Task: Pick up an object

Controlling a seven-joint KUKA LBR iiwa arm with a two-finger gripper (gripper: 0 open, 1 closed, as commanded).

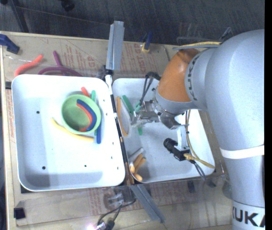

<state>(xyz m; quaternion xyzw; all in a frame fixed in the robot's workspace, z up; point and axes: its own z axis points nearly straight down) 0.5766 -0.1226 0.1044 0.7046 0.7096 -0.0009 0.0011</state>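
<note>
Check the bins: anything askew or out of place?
Mostly tidy. In the left bin, the green bowl sits tilted with red, blue and yellow sticks crossing it. In the right bin, items crowd against the dividing wall near the gripper. Nothing spilled.

Blue clamp [5,42] at bench [78,47] corner, orange-handled tool [28,65], purple cable loop [59,71] behind left bin

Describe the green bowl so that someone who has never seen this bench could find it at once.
Start at the left white bin, the one farther from the arm. The green bowl sits in its upper middle, round and open side up. It is the only bowl-shaped thing there; red and blue curved strips lie across it and a yellow strip pokes out below it.
</note>
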